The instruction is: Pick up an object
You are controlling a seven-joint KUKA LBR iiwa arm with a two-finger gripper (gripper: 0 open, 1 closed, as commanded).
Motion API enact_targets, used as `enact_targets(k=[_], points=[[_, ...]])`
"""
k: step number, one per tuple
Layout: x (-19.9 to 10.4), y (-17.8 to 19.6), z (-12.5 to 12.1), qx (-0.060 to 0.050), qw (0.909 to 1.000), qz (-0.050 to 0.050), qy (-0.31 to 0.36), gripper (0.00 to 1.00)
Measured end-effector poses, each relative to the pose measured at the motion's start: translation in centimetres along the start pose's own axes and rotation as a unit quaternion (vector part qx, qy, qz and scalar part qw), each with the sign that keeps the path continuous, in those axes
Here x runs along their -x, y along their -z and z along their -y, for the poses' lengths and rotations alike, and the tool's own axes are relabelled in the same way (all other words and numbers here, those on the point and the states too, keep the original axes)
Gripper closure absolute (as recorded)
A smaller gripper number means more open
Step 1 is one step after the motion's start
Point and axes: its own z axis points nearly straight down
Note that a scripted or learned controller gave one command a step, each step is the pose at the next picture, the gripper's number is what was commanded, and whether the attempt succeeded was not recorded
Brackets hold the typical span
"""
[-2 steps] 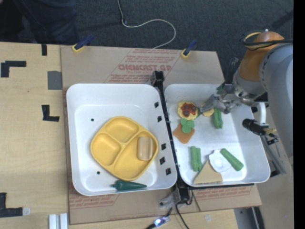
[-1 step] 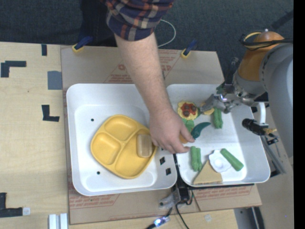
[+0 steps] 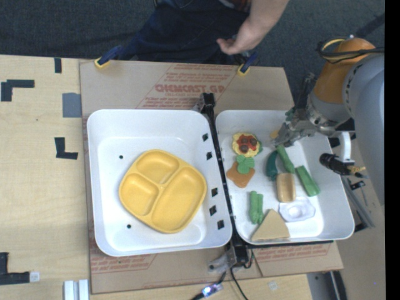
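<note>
Seen from above, the gripper (image 3: 289, 132) hangs over the right bin (image 3: 337, 220); its grip cannot be told. Green pieces (image 3: 279, 161) lie just below it, apparently awaiting a descent and a closing grasp.

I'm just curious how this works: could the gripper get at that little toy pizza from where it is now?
Probably yes. The gripper hangs over the right bin, near its top edge, and the pizza lies close by to the gripper's left in the picture with nothing on top of it. A carrot lies just below the pizza.
</note>
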Motion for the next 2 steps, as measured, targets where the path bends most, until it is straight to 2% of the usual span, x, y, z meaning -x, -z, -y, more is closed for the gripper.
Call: enact_targets(k=[2], points=[[0.0, 8.7, 0.1, 0.003, 1.0, -0.001, -0.001, 1.0]])
